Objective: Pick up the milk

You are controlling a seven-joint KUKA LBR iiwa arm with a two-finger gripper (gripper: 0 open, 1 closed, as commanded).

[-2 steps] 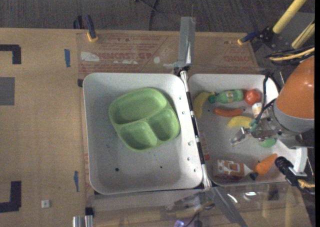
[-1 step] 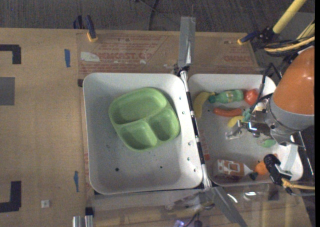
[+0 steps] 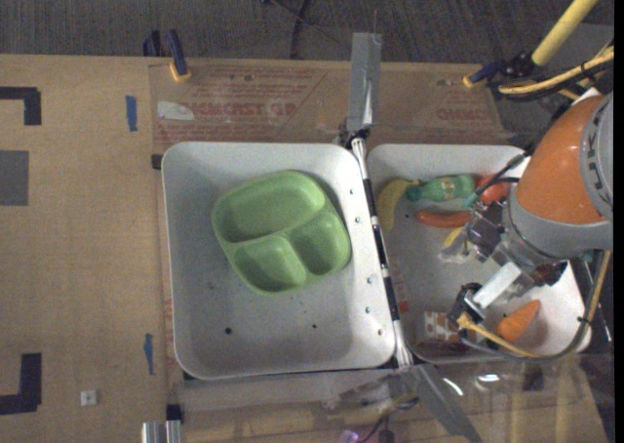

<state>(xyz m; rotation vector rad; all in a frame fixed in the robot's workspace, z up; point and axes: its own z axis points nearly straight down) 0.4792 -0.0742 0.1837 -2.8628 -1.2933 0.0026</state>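
Arm (image 3: 561,187): one, over the right bin; its gripper (image 3: 475,239) sits low inside, and I cannot tell whether it is open or closed.
Progress: pickup looks not yet done; reach, grasp and lift remain.
Bins: two, the right bin (image 3: 429,280) under the gripper, the left bin (image 3: 195,236) well beyond it.
Green plate (image 3: 283,231): one, well apart from the gripper.
Banana (image 3: 390,203): one, near.
Green bottle (image 3: 444,187): one, near.
Carrot (image 3: 522,319): one, near.
Milk (image 3: 439,326): one small carton, probably this, near the gripper but apart from it.

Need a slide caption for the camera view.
KUKA arm over the right bin of banana, green bottle and carrot; green divided plate in the left bin.
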